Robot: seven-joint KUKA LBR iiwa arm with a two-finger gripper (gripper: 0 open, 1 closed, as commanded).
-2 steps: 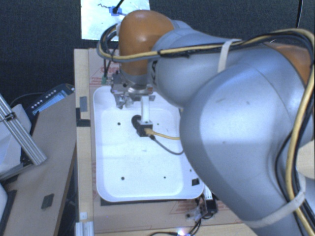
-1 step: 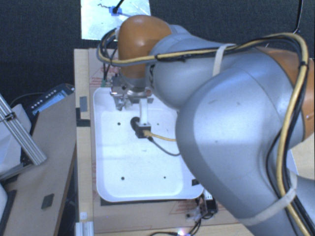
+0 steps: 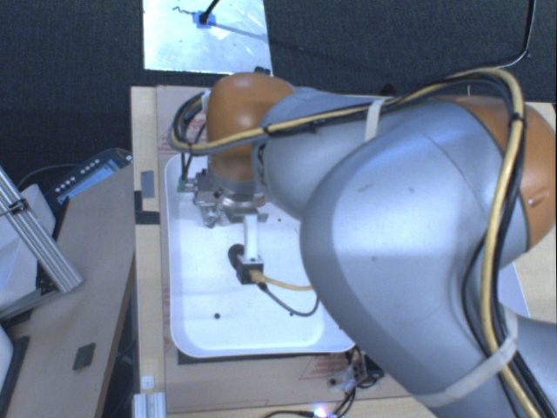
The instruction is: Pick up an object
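The grey arm (image 3: 392,233) reaches from the right over the left white bin (image 3: 187,320). Its gripper (image 3: 216,209) sits low at the bin's far end; whether it is open or closed cannot be told. 1 small dark speck (image 3: 217,315), too small to identify, lies well apart from it on the bin floor near the front rim.

A shallow white plastic bin (image 3: 177,320) sits on the pale wooden surface (image 3: 148,268), close to its left edge. The grey metal arm with an orange band (image 3: 409,233) comes in from the right and lies across the right half of the surface, covering the bin's right part. Its hand (image 3: 213,207) hangs over the bin's rear left area. A tiny dark speck (image 3: 217,315), too small to identify, lies on the bin floor near the front left. Behind the surface, a shiny rectangular foil sheet (image 3: 204,24) lies on dark cloth (image 3: 70,59). Left of the surface is a brown flat board (image 3: 87,303). A small dark square piece (image 3: 84,356) lies on the front of the board, a slanted ribbed aluminium rail (image 3: 39,242) is at its left, and a grey keypad box (image 3: 87,174) is behind it.
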